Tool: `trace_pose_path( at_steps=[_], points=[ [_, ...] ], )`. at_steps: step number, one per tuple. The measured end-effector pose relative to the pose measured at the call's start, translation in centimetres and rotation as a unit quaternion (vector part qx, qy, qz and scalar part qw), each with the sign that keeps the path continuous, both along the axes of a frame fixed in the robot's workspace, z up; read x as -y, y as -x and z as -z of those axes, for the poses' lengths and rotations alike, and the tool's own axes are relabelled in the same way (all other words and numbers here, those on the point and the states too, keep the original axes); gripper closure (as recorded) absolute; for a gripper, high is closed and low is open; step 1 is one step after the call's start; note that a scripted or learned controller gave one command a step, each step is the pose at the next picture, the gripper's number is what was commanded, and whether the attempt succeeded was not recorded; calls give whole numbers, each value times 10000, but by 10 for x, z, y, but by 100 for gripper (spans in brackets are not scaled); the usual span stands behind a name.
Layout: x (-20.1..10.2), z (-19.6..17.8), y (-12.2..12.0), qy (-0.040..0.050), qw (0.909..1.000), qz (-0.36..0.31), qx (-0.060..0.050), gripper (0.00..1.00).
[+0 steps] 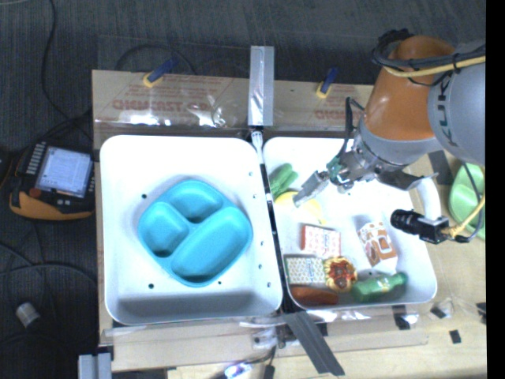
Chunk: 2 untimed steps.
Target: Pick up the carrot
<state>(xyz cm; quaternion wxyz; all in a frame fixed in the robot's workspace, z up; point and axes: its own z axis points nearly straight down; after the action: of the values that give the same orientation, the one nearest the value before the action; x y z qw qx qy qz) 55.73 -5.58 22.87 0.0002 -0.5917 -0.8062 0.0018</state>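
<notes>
Camera view: gripper (309,188) hanging over right bin (426,287), upper left part, beside green item (282,178). Fingers' spread impossible to judge; nothing visibly held. Carrot (316,295) lying along near wall, below patterned packet (304,270), touching green bottle (377,286). Blue tray (195,230) sitting in left bin (126,164).

One fixed camera looks down on me from above the bench, at a slant, far enough back to take in both shallow white plastic bins (110,235) side by side. My grey, orange-banded arm (410,109) enters from its right.
</notes>
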Motion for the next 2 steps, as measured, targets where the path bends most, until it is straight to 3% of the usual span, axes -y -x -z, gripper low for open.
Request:
trace_pose_path(
  at_steps=[1,2],
  points=[
    [17,41,-54,2,9967,-806,4,0],
    [-14,45,-34,-13,9882,-1532,1,0]
  ],
)
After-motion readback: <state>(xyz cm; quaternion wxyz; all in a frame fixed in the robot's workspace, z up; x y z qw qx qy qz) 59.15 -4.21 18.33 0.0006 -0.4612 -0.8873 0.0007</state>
